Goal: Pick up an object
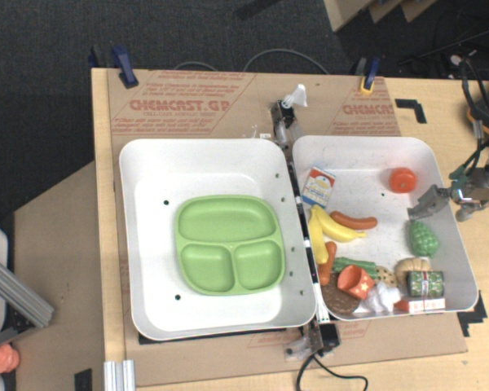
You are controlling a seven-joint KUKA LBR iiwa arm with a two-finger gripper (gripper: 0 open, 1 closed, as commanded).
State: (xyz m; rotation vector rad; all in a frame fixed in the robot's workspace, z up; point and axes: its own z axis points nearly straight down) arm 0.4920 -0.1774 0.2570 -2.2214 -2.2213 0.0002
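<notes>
Hovering gripper (425, 203), finger state unclear, just above green grapes (423, 238), apart.

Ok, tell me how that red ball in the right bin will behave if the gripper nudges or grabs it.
The red ball looks round and smooth, so a nudge would probably send it rolling. It sits alone on bare floor of the right bin, with nothing beside it to stop it. The curved surface may slip out of a two-finger pinch unless centred.

2 white bins (147, 243) — 1 green tray (228, 243) — 1 banana (334, 228).
</notes>
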